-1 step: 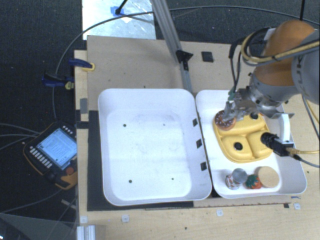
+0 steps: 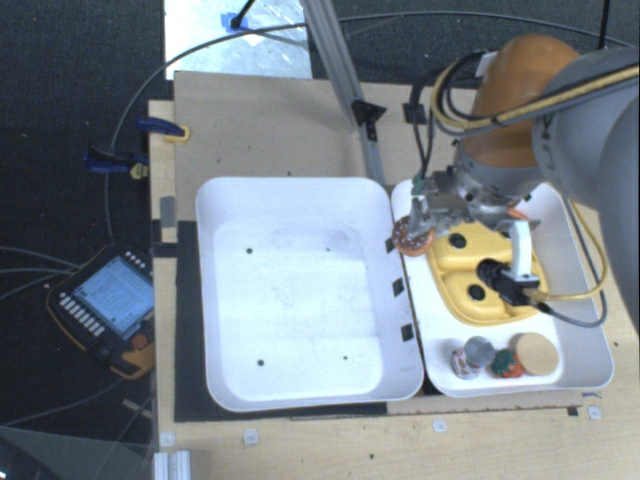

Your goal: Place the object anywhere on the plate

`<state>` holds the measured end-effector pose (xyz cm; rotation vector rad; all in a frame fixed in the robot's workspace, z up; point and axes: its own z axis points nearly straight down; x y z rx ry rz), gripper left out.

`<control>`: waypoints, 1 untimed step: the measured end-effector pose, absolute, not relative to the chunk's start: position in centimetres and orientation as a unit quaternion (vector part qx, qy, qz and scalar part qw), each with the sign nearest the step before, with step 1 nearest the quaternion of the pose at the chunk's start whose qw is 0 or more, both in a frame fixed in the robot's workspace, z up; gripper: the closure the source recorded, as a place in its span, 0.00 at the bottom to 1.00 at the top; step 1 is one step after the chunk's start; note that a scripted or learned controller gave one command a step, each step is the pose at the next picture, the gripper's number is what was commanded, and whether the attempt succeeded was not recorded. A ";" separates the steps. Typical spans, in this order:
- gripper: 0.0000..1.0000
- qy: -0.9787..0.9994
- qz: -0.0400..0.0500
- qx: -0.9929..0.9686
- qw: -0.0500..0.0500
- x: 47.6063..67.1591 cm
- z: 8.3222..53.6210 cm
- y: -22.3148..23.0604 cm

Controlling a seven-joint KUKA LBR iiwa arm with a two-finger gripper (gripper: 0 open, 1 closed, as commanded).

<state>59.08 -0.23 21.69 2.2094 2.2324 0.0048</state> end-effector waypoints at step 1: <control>1.00 0.711 0.002 0.703 0.000 60.7 20.9 4.8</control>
